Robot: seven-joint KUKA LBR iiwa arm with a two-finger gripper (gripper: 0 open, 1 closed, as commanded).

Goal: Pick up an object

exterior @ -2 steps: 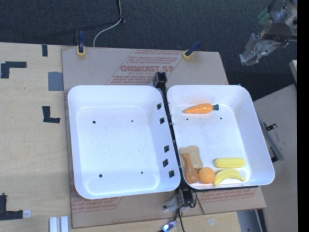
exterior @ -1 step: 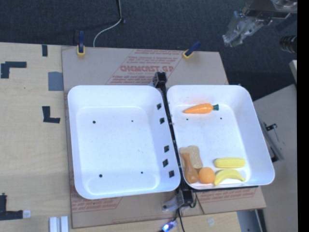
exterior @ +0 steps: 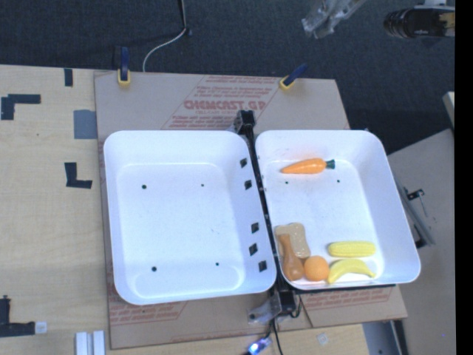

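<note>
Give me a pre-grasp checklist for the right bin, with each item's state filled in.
1. Targets in right bin: carrot, corn, banana, orange. Ok.
2. Carrot stands apart from the rest: ok.
3. Orange, banana, corn and tan piece crowd the near corner: not ok for a clean grasp.
4. Gripper over a target: not ok, it is above the bench's far edge.
5. Finger opening: cannot tell, blurred.

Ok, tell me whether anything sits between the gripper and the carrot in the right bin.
Nothing visible does. The gripper hangs above the bench's far edge, beyond the right bin. The carrot lies alone near that bin's far end, apart from the corn, banana and orange at its near end.
</note>
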